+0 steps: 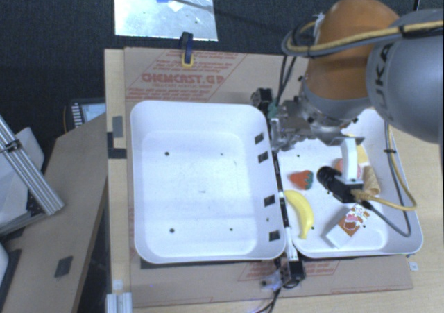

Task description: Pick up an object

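From the camera view, two shallow white bins sit side by side on a brown cardboard sheet (187, 77) with red lettering, which lies on the surface (76, 187). The grey arm (409, 75) with its orange band reaches in from the right and hangs over the upper part of the right bin (411, 237). The end effector (286, 132) is low at that bin's upper-left corner, just beside the wall it shares with the left bin (142, 166) — the wrist covers it, so I cannot tell whether it is spread or pressed together, and nothing is seen in its grip.

The things to pick all lie in the right bin. A banana (300, 212) rests along the left wall, curving toward the near edge. A small red strawberry-shaped piece (301, 180) lies just above it, between the banana and the end effector. A white box (345, 225) with a red print lies near the front — right of the banana and apart from it.
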Controlling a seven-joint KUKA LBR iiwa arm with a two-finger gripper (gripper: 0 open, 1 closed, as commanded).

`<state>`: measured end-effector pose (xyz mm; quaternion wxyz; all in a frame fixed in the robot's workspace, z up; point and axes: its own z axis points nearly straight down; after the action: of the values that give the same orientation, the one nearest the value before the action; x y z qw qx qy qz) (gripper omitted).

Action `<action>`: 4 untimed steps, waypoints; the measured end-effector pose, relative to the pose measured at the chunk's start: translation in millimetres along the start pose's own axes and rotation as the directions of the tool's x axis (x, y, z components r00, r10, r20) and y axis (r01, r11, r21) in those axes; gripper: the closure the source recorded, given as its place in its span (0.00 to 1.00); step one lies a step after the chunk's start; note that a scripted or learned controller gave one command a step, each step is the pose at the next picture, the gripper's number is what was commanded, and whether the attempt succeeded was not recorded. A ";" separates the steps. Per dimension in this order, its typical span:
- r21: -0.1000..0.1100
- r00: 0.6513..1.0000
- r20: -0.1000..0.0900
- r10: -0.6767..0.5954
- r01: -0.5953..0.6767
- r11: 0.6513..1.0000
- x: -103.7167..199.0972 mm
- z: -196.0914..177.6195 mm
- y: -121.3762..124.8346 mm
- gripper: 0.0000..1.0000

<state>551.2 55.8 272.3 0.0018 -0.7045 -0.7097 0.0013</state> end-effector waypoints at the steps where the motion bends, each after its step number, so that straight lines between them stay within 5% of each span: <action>1: -0.007 1.000 -0.001 -0.002 0.002 1.000 55.3 -26.9 -3.2 1.00; 2: -0.023 1.000 -0.004 -0.002 0.002 1.000 100.5 -145.3 61.0 1.00; 3: -0.001 1.000 -0.001 -0.004 0.004 1.000 163.5 -106.5 8.3 1.00; 4: -0.024 1.000 -0.007 0.000 0.000 1.000 179.1 -265.2 23.7 1.00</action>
<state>574.8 234.8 537.5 -0.0040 -0.7045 -0.7096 -0.0095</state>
